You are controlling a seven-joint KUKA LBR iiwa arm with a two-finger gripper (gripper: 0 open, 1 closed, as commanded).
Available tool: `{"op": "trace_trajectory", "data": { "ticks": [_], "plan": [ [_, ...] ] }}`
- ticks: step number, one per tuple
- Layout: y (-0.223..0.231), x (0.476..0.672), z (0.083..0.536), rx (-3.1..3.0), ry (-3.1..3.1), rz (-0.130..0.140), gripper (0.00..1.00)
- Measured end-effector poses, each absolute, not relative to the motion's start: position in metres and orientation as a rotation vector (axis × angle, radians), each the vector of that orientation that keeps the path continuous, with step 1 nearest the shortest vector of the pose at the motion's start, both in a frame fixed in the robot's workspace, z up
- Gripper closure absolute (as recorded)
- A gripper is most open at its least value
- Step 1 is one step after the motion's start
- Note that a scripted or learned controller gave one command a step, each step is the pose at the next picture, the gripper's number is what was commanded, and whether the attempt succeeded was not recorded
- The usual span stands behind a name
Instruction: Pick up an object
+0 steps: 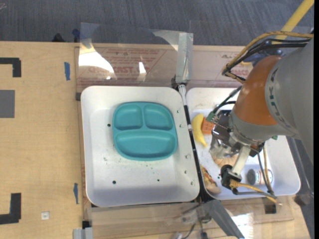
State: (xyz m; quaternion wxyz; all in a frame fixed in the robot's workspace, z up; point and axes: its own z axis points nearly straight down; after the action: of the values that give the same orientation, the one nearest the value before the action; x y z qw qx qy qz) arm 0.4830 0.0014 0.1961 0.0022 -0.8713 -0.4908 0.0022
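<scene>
The bench (35, 133) carries 2 white bins side by side. The left bin (99, 183) holds a teal divided plate (145, 131) with 3 compartments, lying flat near the middle. The right bin (286, 176) is largely covered by the grey arm (294, 93) with its orange band, which reaches in from the right and bends down over that bin.

The gripper (223, 151) hangs low over the middle of the right bin, among a small clutter of things; whether it is released or clenched cannot be told from this angle, and nothing can be seen held in it.

The nearest clear candidate is a banana (199, 129), lying just beside the gripper on its left, close to the wall shared by the 2 bins. Its long axis runs roughly up and down the view, along that wall. A small orange block (207, 128) sits touching or just beside the banana, between it and the gripper. More small items lie near the front edge of the right bin, too blurred to name.

Judged from this, a grasp on the banana would call for a short shift left, closing across its narrow width
</scene>
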Motion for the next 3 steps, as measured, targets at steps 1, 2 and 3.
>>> {"op": "trace_trajectory", "data": {
  "ticks": [1, 2, 3],
  "plan": [
    [-0.007, 0.479, 0.184, -3.043, -0.777, 0.005, 1.0],
    [0.059, 0.479, 0.203, -3.12, -0.357, 0.004, 1.0],
    [0.14, 0.478, 0.177, -2.985, -0.969, 0.01, 1.0]
  ]
}}
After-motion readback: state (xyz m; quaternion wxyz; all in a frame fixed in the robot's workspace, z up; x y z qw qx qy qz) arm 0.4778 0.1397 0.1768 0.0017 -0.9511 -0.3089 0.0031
